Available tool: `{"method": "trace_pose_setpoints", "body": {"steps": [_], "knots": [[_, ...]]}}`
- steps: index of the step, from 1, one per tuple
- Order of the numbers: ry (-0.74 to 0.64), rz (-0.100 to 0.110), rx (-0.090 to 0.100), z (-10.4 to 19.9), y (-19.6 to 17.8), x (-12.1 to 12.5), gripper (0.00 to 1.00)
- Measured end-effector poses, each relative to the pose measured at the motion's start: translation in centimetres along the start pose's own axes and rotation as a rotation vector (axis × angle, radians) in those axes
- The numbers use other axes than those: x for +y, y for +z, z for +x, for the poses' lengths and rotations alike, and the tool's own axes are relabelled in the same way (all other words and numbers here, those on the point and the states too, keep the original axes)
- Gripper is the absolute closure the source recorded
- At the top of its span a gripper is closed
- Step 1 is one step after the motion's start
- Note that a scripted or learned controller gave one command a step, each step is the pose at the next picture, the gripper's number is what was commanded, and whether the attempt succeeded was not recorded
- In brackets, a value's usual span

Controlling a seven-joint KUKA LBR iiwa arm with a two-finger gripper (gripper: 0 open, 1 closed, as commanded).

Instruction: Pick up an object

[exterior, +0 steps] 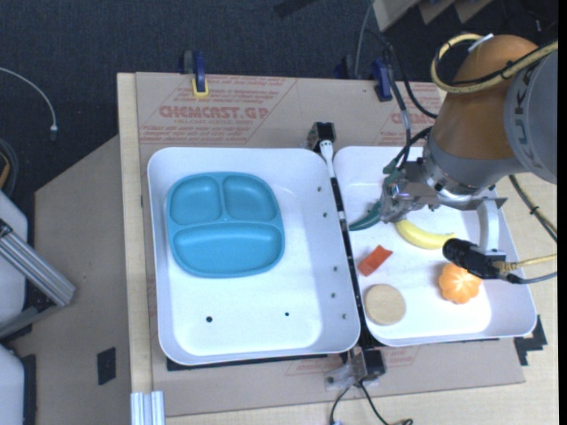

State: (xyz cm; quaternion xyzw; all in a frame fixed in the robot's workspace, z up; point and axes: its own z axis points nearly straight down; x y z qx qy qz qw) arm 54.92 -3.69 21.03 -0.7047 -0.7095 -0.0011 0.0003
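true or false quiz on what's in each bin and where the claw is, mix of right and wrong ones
1. The blue divided plate lies in the left bin. True.
2. The banana lies in the left bin. False: it lies in the right bin.
3. The orange fruit sits nearer the right bin's right edge than the round tan disc does. True.
4. The claw hangs over the blue divided plate. False: it is over the right bin, near the banana.
5. The red piece rests on the plate. False: it lies on the right bin's floor.
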Motion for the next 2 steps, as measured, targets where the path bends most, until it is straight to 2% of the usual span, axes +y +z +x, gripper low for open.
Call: {"method": "trace_pose_setpoints", "body": {"steps": [2], "knots": [[0.002, 0.003, -0.001, 11.4, 0.3, -1.8, 1.00]]}}
